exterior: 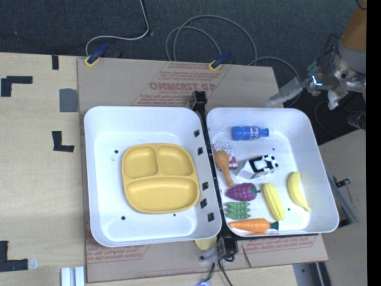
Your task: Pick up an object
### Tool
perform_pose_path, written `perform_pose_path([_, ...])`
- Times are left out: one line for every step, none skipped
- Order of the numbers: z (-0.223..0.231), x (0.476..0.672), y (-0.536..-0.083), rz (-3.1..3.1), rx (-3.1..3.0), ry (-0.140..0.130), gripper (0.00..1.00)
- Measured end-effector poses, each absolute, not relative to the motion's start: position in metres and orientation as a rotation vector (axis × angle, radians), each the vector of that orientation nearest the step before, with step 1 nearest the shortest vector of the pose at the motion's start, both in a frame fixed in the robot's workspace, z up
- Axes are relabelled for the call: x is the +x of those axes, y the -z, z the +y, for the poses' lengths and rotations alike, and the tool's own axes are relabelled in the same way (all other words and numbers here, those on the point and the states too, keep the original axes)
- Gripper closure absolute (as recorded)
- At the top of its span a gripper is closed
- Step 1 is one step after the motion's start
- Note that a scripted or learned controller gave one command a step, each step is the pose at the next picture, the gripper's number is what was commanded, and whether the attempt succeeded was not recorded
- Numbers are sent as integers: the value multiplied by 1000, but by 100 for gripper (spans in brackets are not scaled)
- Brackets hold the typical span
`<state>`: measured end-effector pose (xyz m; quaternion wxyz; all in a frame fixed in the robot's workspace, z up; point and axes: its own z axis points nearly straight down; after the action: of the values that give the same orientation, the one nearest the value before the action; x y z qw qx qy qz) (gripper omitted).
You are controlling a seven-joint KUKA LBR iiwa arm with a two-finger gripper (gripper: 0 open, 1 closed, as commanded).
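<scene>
The right bin (314,142) holds several toy foods. A blue bottle (250,133) lies near its far wall. Below it are a drumstick (224,165), a black-and-white cow figure (261,165), purple grapes (241,191), a corn cob (274,201), a banana (297,190), a green pea pod (237,210) and a carrot (253,224). My gripper (318,83) hangs outside the bin, beyond its far right corner and well above the bench. Nothing shows in its grasp.
The left bin (98,159) holds a yellow divided plate (161,177). Both bins rest on a cardboard sheet (178,82) held by clamps (221,59). Cables (196,28) loop on the dark floor behind.
</scene>
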<state>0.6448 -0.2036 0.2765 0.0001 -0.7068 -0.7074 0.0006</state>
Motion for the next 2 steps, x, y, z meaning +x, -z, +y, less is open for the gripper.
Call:
perform_pose_path([-169, 584, -117, -2208, -2209, -15, 0])
perform_pose_path([-125, 623, -91, -2221, -2224, -4, 0])
